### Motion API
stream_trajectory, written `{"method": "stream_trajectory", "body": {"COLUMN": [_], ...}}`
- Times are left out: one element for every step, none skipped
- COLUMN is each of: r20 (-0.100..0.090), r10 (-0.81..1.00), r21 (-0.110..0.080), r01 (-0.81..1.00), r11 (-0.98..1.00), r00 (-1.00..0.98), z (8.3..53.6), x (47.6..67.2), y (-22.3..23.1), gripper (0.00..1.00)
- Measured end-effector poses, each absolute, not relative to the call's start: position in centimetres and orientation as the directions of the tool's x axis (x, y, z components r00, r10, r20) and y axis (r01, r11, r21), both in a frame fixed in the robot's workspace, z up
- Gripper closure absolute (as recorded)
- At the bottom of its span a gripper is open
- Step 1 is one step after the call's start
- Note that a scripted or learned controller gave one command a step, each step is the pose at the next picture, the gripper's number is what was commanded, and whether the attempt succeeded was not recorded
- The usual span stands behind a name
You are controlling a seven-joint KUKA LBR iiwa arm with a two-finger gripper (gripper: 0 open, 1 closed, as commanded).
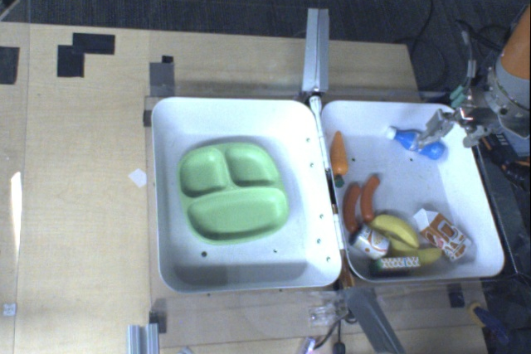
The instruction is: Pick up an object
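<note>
Camera view showed my gripper (444,127), its grip state unclear to me, just at three o'clock of the blue object (412,140), whose long axis ran nine-to-three.

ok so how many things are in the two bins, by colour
green: 1, the divided tray in the left bin
orange or red: 3, a carrot and two sausages
yellow: 1, a banana
blue: 1, an object by the pincer
printed packs: 3
total: 9
</note>
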State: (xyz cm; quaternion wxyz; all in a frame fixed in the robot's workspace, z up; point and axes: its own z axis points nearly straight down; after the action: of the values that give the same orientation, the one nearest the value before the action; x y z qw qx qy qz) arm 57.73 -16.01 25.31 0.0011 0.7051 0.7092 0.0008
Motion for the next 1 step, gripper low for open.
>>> {"method": "stream_trajectory", "body": {"r20": [-0.002], "r10": [0.981], "r21": [0.006], "r01": [0.981], "r11": [0.194], "r00": [-0.194], "z": [24.80], "x": [58.96], "y": [-14.34], "gripper": [0.00]}}
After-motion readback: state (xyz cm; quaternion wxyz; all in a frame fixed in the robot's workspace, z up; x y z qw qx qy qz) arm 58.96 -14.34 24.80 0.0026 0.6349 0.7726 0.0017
